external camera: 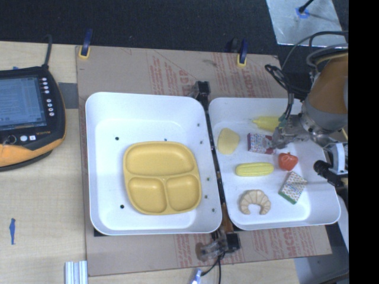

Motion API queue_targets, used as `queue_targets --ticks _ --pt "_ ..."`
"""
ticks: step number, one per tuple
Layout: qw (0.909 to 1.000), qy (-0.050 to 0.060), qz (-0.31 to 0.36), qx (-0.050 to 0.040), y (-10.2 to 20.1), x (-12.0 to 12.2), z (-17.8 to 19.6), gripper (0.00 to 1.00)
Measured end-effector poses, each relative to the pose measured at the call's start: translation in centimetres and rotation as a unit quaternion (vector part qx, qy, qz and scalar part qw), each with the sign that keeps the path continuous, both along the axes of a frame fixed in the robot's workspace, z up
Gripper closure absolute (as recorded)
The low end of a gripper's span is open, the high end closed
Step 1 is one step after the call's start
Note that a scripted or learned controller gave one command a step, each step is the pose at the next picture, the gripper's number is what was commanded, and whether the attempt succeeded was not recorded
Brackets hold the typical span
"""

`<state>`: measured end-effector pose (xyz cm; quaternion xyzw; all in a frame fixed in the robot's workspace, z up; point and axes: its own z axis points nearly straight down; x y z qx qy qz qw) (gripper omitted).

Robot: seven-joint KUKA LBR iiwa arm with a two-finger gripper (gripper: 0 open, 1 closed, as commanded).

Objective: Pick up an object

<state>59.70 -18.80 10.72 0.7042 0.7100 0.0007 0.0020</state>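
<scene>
Cardboard-covered bench [148, 70] carried two white bins. Left bin [100, 158] held one yellow divided plate [161, 177]. Right bin [320, 215] held seven items; one corn cob [254, 170] lay mid-bin, long axis left-right. Gripper [278, 136] sat low over a small red-white packet [259, 142]; finger spread unreadable.

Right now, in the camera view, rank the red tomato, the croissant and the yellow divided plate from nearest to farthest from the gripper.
1. Red tomato, just below the gripper, right bin.
2. Croissant, at that bin's front.
3. Yellow divided plate, in the left bin.
</scene>
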Motion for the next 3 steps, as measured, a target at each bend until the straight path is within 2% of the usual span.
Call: queue_targets --ticks 1,2,3 --pt "1.0000 0.000 0.000 -0.0003 0.0 0.0 0.0 0.00" --pt "1.0000 0.000 0.002 -0.0011 -0.1 0.0 1.0 1.00" --pt "1.0000 0.000 0.002 -0.0014 -0.1 0.0 1.0 0.00"
